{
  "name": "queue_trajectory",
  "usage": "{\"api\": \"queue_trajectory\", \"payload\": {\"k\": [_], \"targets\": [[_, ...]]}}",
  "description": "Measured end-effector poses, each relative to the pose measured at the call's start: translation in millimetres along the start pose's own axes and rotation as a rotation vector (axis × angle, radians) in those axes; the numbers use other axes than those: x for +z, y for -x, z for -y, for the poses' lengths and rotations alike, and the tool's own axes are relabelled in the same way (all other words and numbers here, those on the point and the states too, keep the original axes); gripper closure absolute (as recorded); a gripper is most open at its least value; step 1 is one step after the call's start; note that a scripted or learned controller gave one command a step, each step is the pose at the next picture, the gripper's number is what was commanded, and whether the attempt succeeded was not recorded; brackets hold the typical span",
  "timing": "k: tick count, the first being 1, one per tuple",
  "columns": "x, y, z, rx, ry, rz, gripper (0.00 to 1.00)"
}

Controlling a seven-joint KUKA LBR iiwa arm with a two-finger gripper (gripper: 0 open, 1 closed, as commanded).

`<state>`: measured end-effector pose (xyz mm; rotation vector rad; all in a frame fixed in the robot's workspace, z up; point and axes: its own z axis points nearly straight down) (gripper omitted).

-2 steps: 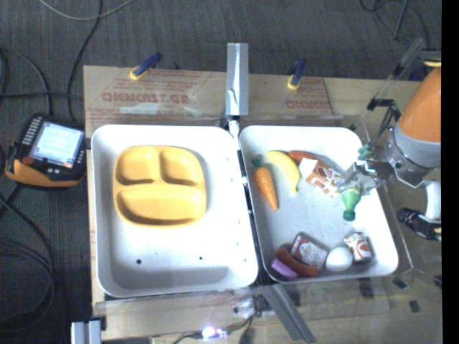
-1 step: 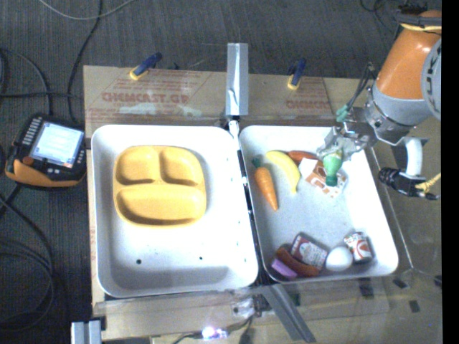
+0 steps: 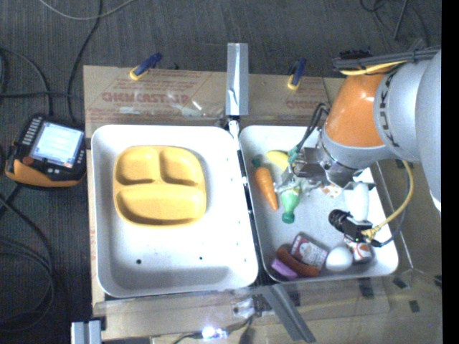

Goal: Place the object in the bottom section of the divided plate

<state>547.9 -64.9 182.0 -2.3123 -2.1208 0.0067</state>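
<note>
Fingers [image 3: 288, 189] pinch a glossy green bottle [image 3: 289, 208] (smooth, plastic-looking, tapered).

A grey robot arm [image 3: 423, 113] reached in from the right edge of the camera view, its thick body filling the upper right corner. A broad orange band [image 3: 358, 117] wrapped it just above the wrist. Below the band, the arm narrowed and pointed down and to the left, ending in a small metal gripper [image 3: 292, 181]. A yellow cable [image 3: 401, 192] looped beside the wrist.
</note>
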Motion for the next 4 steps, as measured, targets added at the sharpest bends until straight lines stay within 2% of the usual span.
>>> {"api": "queue_trajectory", "payload": {"k": [2, 3, 4], "targets": [[0, -142, -27, -0.159, 0.002, 0.002, 1.0], [45, -202, -48, -0.236, 0.001, 0.004, 1.0], [45, -202, -48, -0.236, 0.002, 0.004, 0.0]]}}
